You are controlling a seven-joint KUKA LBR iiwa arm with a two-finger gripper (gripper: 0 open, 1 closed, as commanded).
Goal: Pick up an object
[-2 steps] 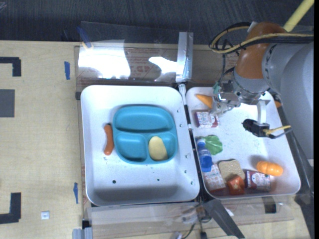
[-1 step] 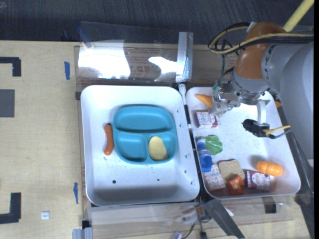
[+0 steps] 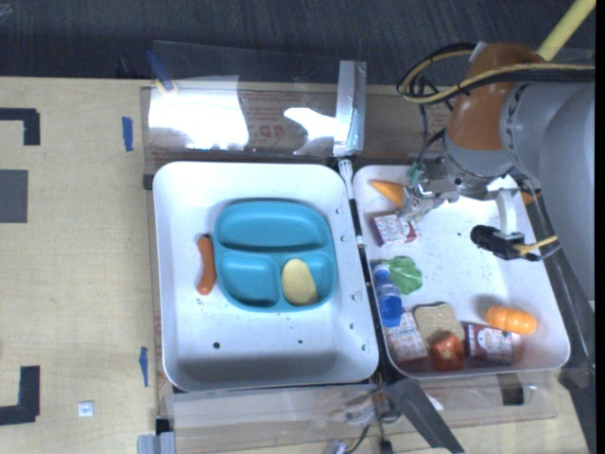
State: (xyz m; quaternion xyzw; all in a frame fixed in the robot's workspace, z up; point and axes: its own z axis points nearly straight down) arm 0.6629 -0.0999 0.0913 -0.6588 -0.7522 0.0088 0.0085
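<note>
My gripper (image 3: pixel 419 200) hangs over the back left part of the right bin (image 3: pixel 553 348). It is just right of an orange carrot-like piece (image 3: pixel 387 190) and just above a small red and white packet (image 3: pixel 391 227). Nothing shows between its tips. Further forward in that bin lie a green leaf-shaped toy (image 3: pixel 406 272), a blue bottle (image 3: pixel 388 297), a slice of bread (image 3: pixel 438 321), a red and white wrapper (image 3: pixel 406 340), a small red item (image 3: pixel 447 351), a dark red packet (image 3: pixel 490 342) and an orange toy (image 3: pixel 511 320).
The left bin (image 3: pixel 180 348) holds a blue divided plate (image 3: pixel 253 244) with a yellow oval item (image 3: pixel 299 281) in its front right compartment. An orange-red sausage-like piece (image 3: pixel 205 264) lies left of the plate. A clear panel (image 3: pixel 241 116) stands behind the bins.
</note>
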